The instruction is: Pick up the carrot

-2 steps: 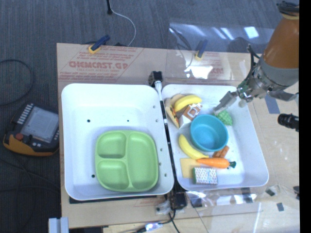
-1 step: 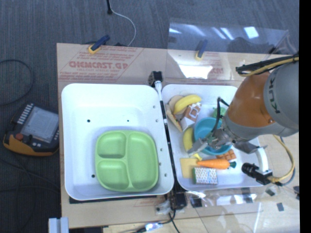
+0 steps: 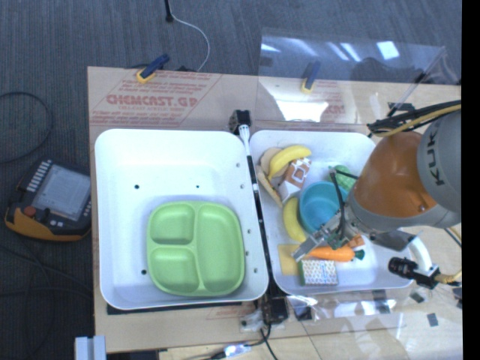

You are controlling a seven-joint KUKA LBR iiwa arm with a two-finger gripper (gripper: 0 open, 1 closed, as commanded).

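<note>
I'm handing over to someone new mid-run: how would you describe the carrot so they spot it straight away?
Look in the right-hand white bin, the crowded one, not the bin holding the green divided plate. Go to its near edge, just below the blue bowl and under the arm's wrist. The carrot lies flat there, the only slim orange item, beside a speckled block.

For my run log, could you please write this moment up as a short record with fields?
left bin: holds a green divided plate
right bin: carrot, blue bowl, banana, a yellow piece, a speckled block
carrot: lies flat near the right bin's front, beside the speckled block
gripper: low over the right bin, just left of and above the carrot
grasp: carrot not seen between the fingers
arm: reaches in from the right, above the right bin
</note>
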